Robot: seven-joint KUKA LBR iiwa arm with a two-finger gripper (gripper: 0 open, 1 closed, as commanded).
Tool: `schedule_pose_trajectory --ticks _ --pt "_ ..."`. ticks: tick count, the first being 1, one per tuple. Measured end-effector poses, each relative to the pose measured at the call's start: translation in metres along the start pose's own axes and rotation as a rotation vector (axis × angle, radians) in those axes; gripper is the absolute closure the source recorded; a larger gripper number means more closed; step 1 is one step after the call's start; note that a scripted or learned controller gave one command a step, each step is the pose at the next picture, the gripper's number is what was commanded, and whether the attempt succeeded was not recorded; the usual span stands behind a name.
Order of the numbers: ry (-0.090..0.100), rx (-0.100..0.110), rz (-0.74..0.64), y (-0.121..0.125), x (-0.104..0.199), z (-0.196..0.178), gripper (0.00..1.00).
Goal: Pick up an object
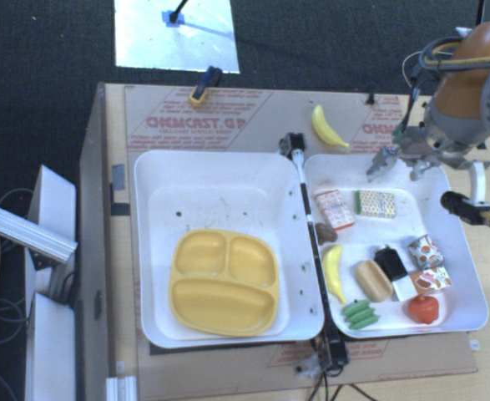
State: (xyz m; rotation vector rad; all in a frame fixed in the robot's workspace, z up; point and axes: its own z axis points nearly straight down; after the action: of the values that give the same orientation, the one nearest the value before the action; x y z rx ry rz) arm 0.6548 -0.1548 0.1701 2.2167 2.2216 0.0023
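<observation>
The pincer [403, 164] hangs above the far rim of the right bin [477, 295]; we see its two fingers spread apart with nothing between them. Reading from the left, we find the left bin [219, 170], which holds a yellow divided tray [224, 281] near its front. On the bench behind the bins, a yellow banana [328, 129] lies outside both of them. In the right bin we note a red-and-white packet [335, 209] and a green patterned box [376, 204] at the back, both just below the pincer. Toward the front lie a second banana [335, 272], green pea pods [360, 313], a hot-dog bun [373, 280], a black block [391, 262], a red tomato [425, 309] and two small cartons [428, 266].
</observation>
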Motion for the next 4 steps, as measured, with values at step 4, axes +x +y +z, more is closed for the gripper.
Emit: schedule_pose_trajectory --ticks 4 --pt "0.0 0.0 0.001 0.014 -0.034 0.085 0.0"
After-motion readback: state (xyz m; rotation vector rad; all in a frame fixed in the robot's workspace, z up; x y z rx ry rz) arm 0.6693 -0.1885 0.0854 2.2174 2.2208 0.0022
